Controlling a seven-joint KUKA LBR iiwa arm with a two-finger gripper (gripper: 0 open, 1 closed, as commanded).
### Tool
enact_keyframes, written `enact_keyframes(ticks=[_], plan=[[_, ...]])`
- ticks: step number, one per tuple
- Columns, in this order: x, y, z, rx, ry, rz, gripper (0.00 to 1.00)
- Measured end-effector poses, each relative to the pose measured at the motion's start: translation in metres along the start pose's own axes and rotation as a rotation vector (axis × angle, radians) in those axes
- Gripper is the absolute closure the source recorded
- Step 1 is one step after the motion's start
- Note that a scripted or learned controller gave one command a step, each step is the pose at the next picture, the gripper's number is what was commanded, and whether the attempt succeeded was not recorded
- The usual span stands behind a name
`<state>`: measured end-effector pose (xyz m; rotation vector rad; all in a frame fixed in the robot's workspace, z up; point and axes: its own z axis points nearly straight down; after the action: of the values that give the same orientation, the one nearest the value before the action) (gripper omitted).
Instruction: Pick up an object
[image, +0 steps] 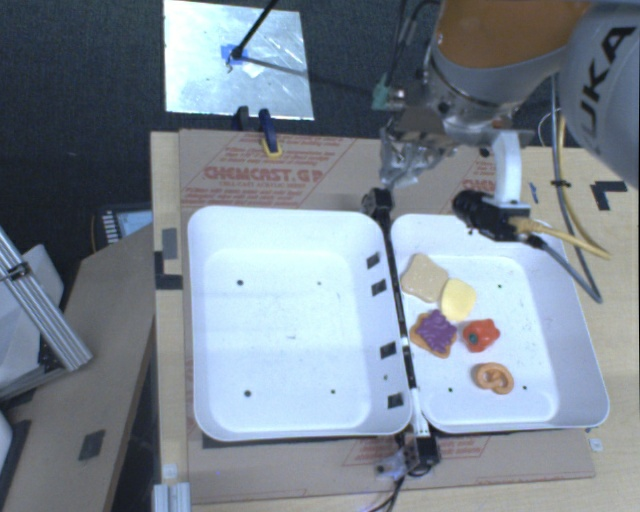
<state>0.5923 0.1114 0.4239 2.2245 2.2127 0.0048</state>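
The right bin holds several toy foods in a cluster at its left side. A tan bread slice lies nearest the divider, with a pale yellow piece touching its right edge. Below them sit a purple-topped piece, a red pepper-like piece and a small orange ring. My gripper hangs high beyond the bins' far edge, above the top of the divider, well apart from every object. Nothing shows in it.
The left bin lies beside the right one, joined by a black clipped divider. A black fitting with yellow cable juts over the right bin's far rim. Cardboard underlies both bins.
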Motion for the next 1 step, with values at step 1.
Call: enact_keyframes(ticks=[1], plan=[[0.0467, 0.0407, 0.0027, 0.001, 0.002, -0.012, 1.0]])
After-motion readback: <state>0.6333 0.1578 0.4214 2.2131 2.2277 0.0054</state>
